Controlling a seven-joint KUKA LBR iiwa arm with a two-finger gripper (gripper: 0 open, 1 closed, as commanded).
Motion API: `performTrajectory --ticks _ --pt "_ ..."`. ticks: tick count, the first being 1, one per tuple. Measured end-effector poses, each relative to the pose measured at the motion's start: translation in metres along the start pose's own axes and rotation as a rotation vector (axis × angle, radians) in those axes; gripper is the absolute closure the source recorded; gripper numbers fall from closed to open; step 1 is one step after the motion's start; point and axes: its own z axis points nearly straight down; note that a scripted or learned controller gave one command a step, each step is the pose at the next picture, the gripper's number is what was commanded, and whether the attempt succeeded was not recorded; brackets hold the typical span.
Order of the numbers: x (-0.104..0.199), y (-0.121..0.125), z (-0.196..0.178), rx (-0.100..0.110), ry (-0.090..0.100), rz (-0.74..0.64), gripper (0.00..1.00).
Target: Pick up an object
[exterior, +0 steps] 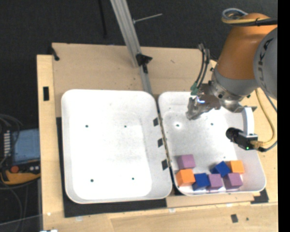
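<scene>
1. Hanging over the far part of the right-hand shallow white plastic bin (183,144), the grey two-finger pincer (195,109) sits below the arm's orange band (241,42); I cannot tell whether it is spread or pressed together, and nothing shows between its tips.
2. Every candidate lies well apart from the pincer, along that bin's near wall: a purple foam cube (186,161) on the bin floor, an orange foam cube (185,177) touching its near side, then a blue cube (201,180), a second purple cube (215,181), a third purple cube (233,180), a second blue cube (222,168) and a small orange cube (237,166) toward the bin's right corner.
3. Crowding is the main risk, I judge: the cubes touch or nearly touch, so a descending pincer could land on top of a neighbour, or wedge two cubes and lift neither.
4. The cubes nearest the bin's near wall leave little room on that side; a tip could strike the rim.
5. The first purple cube looks most exposed on its far side, yet a push from there would likely shove it into the orange one.
6. Closing where the pincer hangs now would catch bare bin floor.
7. The left-hand white bin (111,144), beside the right bin on the tan worktop (96,66), offers no target.
</scene>
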Motion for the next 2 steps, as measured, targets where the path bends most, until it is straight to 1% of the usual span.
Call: performTrajectory --ticks 1,2 --pt "0.050 0.018 -0.002 0.000 0.000 0.000 1.00" --pt "0.088 0.038 0.007 0.000 -0.002 0.002 1.00"
